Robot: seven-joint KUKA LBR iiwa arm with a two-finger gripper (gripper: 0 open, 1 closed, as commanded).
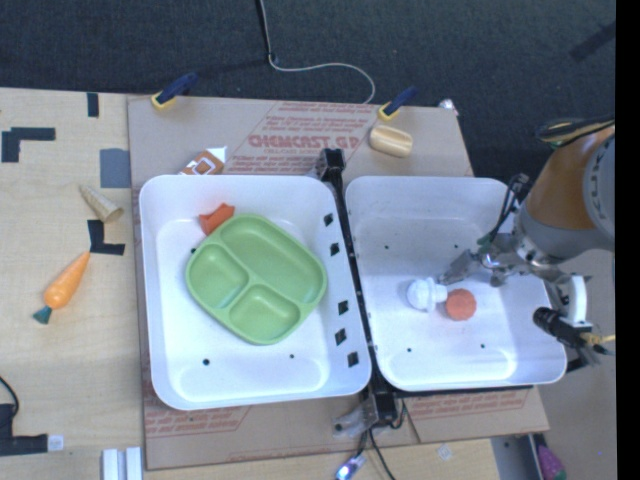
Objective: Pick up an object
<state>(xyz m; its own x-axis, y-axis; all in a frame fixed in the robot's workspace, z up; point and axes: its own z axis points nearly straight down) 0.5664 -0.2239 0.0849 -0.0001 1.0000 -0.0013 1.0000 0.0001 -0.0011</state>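
White-and-orange object (pixel 441 299) lying crosswise, orange end toward arm (pixel 560 208)

cardboard sheet (pixel 300 138), red print, partly "CHEMGEAR"

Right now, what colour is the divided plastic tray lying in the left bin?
Light green; the divided plastic tray shows clearest in the camera view.

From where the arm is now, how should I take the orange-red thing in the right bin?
Grip the orange-red round piece across its rounded body, coming straight down from above. It lies low on the floor of the right bin, with a small white object close against its left side, so probably close along the near-far line rather than left-right. The gripper is just up and to its right.
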